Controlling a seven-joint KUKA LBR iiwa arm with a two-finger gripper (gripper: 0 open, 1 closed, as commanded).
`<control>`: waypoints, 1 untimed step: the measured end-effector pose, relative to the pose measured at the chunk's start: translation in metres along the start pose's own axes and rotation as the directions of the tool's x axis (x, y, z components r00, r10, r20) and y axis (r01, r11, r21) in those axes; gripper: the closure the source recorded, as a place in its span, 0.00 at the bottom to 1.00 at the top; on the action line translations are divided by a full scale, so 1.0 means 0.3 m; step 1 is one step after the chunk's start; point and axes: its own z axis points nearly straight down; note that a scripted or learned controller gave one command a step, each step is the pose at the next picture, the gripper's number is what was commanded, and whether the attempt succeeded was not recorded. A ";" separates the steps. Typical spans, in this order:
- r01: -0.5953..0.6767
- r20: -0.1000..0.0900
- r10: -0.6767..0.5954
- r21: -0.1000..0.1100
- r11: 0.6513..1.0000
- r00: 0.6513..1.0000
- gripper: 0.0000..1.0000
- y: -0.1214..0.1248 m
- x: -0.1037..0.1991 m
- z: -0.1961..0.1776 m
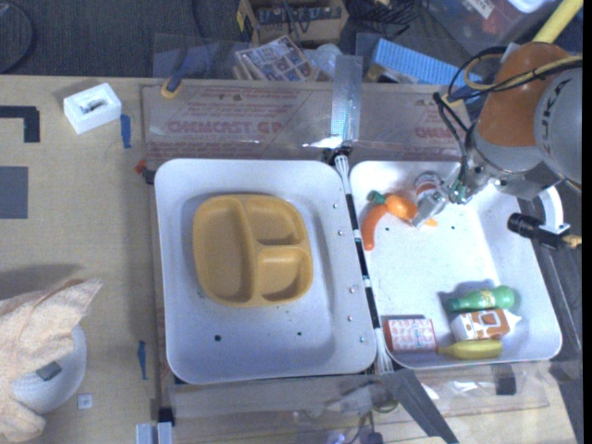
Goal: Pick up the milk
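A: Where is the milk [484, 324]?

B: Right bin [518, 266], near corner. The small carton lies between a green bottle [481, 299] behind it and a banana [470, 349] in front, touching both. A red-and-white box [410, 334] sits just left of the group.

A: And the arm [523, 109]?

B: It reaches in from the right. The gripper [432, 202] hangs over the bin's far left part, well apart from the milk, just beside a carrot [373, 223] and an orange [400, 207].

A: Is the hand open or closed?

B: Cannot tell from here; nothing visibly sits in it.

A: The left bin [185, 322]?

B: It bears a yellow tray [250, 248] with compartments.
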 end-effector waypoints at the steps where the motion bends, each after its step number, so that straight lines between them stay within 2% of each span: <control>1: -0.194 0.008 0.195 -0.026 0.981 0.981 1.00 -0.059 -0.117 -0.202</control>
